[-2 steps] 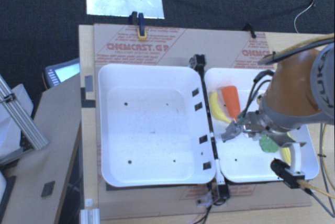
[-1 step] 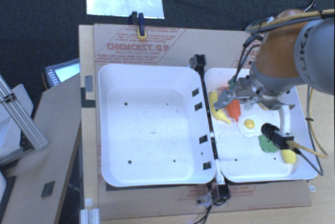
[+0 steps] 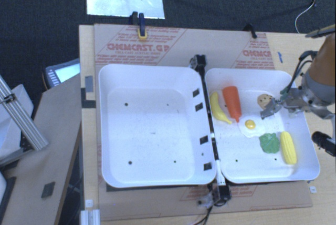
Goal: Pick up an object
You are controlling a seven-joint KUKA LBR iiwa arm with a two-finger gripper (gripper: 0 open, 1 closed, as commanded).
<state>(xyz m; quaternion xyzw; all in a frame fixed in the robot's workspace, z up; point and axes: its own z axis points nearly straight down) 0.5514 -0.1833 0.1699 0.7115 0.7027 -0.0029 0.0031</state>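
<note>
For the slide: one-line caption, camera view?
Gripper over right bin holding banana, carrot, egg, corn.

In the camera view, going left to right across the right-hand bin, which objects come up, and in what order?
Banana → carrot → fried egg → cookie and green leafy piece, about level with each other → corn cob. The gripper hangs over the cookie's spot.

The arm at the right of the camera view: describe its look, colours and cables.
The arm is grey with an orange-tan band above the wrist. Thin pale cables loop along its side toward the gripper, which is a small grey metal piece. A dark rounded part sits lower at the right edge.
</note>
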